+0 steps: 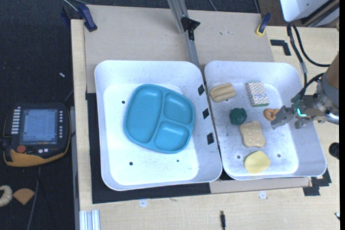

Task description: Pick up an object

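The right bin holds several small objects: a tan roll, a patterned box, a dark green lump, a small orange piece, a tan slice and a yellow lump. My gripper hangs over the right side of this bin, just right of the orange piece. Its fingers are open and nothing sits between them. The orange piece lies close to the lower fingertip.
The left bin carries a blue divided plate. A metal pole slants down to the gap between the bins. A handheld control pendant lies off the bench at the left.
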